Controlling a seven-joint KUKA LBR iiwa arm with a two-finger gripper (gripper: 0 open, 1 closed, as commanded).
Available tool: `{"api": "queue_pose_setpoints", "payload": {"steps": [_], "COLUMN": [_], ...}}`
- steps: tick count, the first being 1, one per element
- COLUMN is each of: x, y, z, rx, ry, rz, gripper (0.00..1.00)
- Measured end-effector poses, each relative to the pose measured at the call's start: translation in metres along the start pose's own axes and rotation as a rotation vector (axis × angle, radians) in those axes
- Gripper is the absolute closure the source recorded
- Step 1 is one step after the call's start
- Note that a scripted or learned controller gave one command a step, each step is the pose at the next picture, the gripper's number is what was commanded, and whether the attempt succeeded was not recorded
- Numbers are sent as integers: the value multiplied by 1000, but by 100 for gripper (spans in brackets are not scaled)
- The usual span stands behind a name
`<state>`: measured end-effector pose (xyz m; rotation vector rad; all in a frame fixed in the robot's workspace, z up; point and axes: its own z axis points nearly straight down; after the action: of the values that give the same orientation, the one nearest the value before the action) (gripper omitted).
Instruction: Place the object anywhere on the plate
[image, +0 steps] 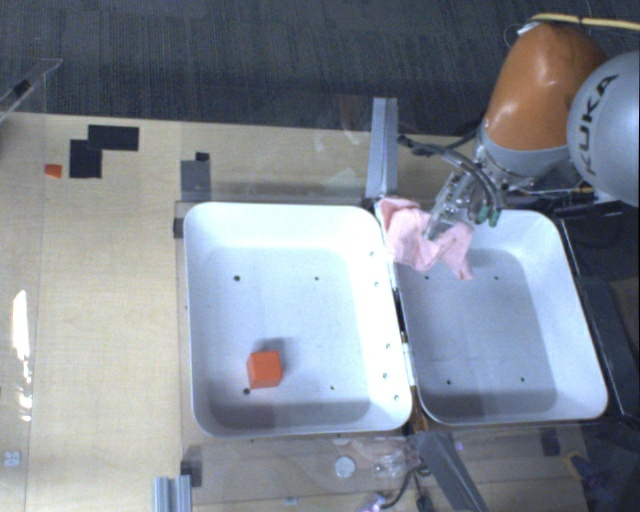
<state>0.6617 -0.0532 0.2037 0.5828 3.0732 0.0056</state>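
- Look first at your claw (440, 226): it hangs over the far left corner of the right bin (520, 400), pointing down and to the left, with thin cables looping behind it.
- You can see its fingers pinched together on the pink cloth (420, 245); the fabric bunches up right at the tips, so the claw has hold of it.
- The cloth droops from that pinch. One end drapes over the rim where the two bins meet, and a tail hangs down to the right over the right bin's floor.
- You cannot tell from this slant whether the lower folds touch the bin floor or hang just clear of it.
- Above the claw, the orange band (535, 85) and the grey arm (610, 110) come in from the upper right corner.
- Move your eye left: the left bin (200, 300) sits touching the right one along their shared edge.
- In the left bin you will find a small orange block (265, 369), near the front, left of centre, well apart from the cloth and the claw.
- Beyond the bins, on the pale bench (90, 330), there are black shapes (100, 148) near the far left, and a tiny orange square (53, 171) just beside them.
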Motion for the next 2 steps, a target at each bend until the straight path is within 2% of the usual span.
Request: {"api": "queue_pose_setpoints", "payload": {"steps": [1, 2], "x": [-2, 22], "y": [3, 43], "z": [-23, -17], "rx": [0, -1], "ry": [-1, 1], "rz": [-4, -376], "gripper": [100, 100]}}
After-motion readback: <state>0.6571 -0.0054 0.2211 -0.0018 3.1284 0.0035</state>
